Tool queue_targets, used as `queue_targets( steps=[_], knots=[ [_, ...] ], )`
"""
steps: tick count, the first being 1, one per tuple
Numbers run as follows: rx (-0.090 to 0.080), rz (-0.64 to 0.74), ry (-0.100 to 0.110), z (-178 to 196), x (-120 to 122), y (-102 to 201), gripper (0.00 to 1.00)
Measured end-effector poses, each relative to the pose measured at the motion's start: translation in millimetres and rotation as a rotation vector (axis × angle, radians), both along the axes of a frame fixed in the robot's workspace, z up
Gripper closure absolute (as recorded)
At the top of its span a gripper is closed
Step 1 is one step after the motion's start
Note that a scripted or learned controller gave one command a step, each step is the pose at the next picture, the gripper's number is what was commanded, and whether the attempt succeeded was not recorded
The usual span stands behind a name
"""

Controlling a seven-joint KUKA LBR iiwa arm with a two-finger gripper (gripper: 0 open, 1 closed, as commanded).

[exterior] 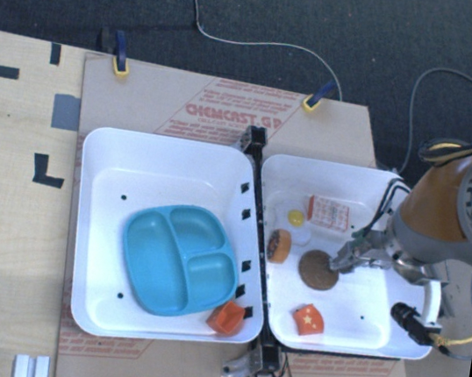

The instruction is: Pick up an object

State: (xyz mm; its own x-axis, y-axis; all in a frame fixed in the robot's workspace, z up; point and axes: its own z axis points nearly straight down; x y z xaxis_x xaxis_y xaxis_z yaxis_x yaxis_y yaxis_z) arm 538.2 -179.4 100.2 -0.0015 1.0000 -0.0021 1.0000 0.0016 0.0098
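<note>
Just left of the gripper (346,261), and touching or nearly touching it, lies the brown round disc (319,271) on the floor of the right bin (372,338); being round, it offers no long axis to line up with. Whether anything is gripped cannot be told. A likely next move is a short shift toward the bin's middle and down. Around it sit a red-and-white packet (329,213), a small yellow piece (297,219), a brown bun-like item (279,245) and an orange-red piece (308,320).

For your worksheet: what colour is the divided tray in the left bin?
Light blue tray, seen in the camera view.
</note>
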Motion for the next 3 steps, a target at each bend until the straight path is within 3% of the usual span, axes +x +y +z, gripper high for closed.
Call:
queue_targets(
  steps=[3],
  knots=[
    [0.000, 0.001, 0.005, 161.6, 7.3, 17.3, 1.00]
  ],
)
